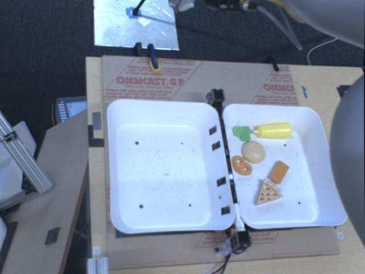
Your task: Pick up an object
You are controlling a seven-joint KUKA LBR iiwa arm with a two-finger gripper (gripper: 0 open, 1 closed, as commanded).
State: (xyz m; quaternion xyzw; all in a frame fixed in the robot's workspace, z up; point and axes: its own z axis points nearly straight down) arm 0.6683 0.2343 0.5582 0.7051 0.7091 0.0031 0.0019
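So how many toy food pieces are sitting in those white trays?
6, all in the right bin: green piece, yellow bottle, egg, pretzel, orange block, pizza slice. The grey arm covers that bin's right edge, so more might be hidden.

Smooth glossy white plastic bins (165, 116), matt brown cardboard (182, 76) beneath, shiny metal sheet (122, 16) beyond.

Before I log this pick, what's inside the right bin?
The right bin holds a yellow bottle, green piece, egg, pretzel, orange block and pizza slice. Nothing looks covered.
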